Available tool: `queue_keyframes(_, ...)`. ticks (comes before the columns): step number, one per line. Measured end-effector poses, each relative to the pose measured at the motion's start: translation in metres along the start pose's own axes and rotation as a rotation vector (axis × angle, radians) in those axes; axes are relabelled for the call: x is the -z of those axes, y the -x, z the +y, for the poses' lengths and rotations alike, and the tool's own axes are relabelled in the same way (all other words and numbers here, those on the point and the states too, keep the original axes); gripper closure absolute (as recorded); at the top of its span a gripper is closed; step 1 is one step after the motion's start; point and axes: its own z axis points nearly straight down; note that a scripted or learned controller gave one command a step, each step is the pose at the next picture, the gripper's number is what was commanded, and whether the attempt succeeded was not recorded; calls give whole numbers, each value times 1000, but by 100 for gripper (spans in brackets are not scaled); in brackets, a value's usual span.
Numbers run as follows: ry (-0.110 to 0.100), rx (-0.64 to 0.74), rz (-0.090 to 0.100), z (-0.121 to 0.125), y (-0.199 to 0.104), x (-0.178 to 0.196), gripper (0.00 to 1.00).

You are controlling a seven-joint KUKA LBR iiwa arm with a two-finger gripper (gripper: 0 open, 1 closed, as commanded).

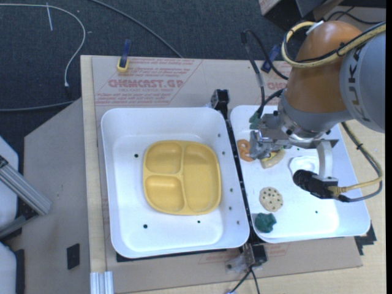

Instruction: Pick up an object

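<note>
Green lump [266, 222] at right bin [349, 222] front; pincer [264, 147] low over orange ring [244, 150], grip state unclear.

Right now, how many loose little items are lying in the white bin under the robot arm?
4 that I can see: a cookie, a green lump at the near edge, an orange ring and a tan piece by the gripper. The arm may hide more.
</note>
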Motion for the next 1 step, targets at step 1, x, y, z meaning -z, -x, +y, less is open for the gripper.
queue_keyframes(1, -3, 0, 0, -6, -53, -20, 100)
